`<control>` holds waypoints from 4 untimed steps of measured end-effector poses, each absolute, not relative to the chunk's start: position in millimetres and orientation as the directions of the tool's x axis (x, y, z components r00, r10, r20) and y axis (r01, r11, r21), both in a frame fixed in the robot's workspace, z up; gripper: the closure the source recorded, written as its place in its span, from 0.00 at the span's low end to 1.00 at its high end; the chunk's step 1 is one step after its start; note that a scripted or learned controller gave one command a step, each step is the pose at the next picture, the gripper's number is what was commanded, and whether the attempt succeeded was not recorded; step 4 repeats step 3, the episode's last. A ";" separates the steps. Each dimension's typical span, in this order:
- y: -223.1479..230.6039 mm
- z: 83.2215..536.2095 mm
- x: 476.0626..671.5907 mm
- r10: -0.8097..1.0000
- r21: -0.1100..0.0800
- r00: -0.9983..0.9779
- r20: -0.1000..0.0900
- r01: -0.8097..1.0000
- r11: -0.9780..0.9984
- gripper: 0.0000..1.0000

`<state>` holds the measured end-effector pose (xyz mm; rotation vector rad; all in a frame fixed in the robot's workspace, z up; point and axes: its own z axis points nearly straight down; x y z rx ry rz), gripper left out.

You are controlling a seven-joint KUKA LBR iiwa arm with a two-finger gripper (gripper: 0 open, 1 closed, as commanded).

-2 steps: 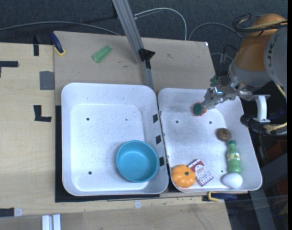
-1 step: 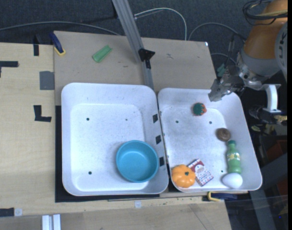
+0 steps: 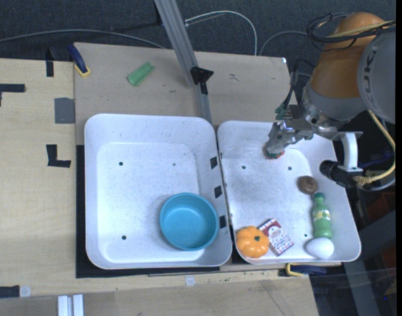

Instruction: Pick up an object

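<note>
Far left of frame: bare wood bench (image 3: 29,196) w/ black tape marks. Upper left, you see a blue-and-yellow clamp (image 3: 79,60) at the board edge, and just right of it a small green block (image 3: 140,74) lying loose on the board, well apart from both bins.

Left bin (image 3: 109,176), centre-left: a blue bowl (image 3: 188,220) sits upright at its lower right corner, close to the wall shared w/ the other bin.

A grey pole (image 3: 178,35) runs down from top centre at a slant, ending at a black bracket nr the gap between the bins.

Right bin (image 3: 254,183), centre-right: along its lower edge you have, l. to r., an orange pumpkin-like object (image 3: 253,241), a red-and-white packet (image 3: 277,236) touching it, and a white egg-shaped object (image 3: 319,247) in the lower right corner. Just above the egg shape a green bottle (image 3: 321,216) lies along the right wall, and a small brown object (image 3: 307,184) sits just above the bottle's cap.

Gripper (image 3: 275,151), upper part of right bin, is low over the bin floor nr the back wall. A small red-and-green bit shows at its tip; too small to id. Can't tell whether anything is held, or how the gripper is set. Arm w/ orange band (image 3: 349,51) comes in from upper right.
</note>
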<state>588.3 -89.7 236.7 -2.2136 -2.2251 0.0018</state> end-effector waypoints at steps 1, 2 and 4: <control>-42.8 223.9 566.3 1.000 -0.004 -0.005 0.001 1.000 0.005 1.00; 14.7 217.3 544.4 1.000 -0.004 -0.007 0.002 1.000 0.007 1.00; 66.9 210.9 523.2 1.000 -0.005 -0.007 0.001 1.000 0.007 1.00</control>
